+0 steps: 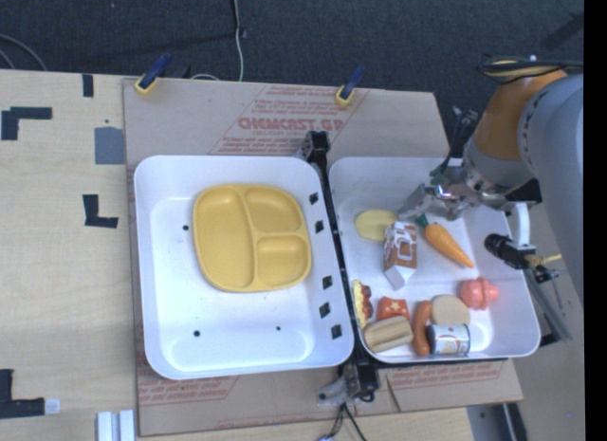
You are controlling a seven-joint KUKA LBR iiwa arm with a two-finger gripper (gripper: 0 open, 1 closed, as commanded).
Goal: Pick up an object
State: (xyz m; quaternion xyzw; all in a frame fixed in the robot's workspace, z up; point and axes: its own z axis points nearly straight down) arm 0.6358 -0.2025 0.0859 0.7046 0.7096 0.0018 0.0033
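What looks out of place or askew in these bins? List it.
Nothing looks spilled or broken. The carton lies tipped on its side beside the carrot in the right bin, and the can also lies on its side near the front wall. The yellow tray sits slightly skewed in the left bin.

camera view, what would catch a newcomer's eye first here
The big yellow divided plate lying alone in the left bin stands out first. Next, the cluster of toy food in the right bin, with an orange carrot near the top. The gripper hangs over that bin's upper part, just above the carrot.
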